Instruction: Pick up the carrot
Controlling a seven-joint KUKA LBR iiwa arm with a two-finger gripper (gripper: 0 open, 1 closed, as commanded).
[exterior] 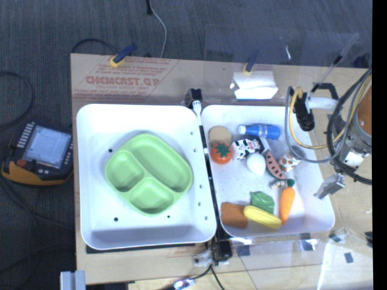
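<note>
Seen from above at a slant, two shallow white plastic bins sit side by side on a cardboard-covered bench. The left white bin [91, 222] holds a pale green sectioned plastic plate [149, 172]. The right white bin [314, 222] holds a jumble of toy food.

The thing I am after, a small orange toy carrot with a green leafy top [286, 200], lies near the right bin's lower right corner, its green top pointing up the picture and its tip pointing down. Just to its left lie a yellow toy corn cob [262, 216], a dark green leafy toy [262, 199] and a brown bread-like toy [234, 214]. Just above its top sits a slice-shaped watermelon toy [277, 165], and further up a white egg-shaped toy [256, 164], a red toy tomato [221, 153] and a blue and white bottle [260, 130].

My arm reaches in from the right, wrapped in looping cables. My claw [330, 189] hangs beside the bin's right rim, apart from the carrot and holding nothing; I cannot tell whether it is apart or together.

I judge this to be the approach step, with nothing grasped. The next move calls for travelling left over the carrot, lining up across its narrow body, and descending clear of the corn cob
</note>
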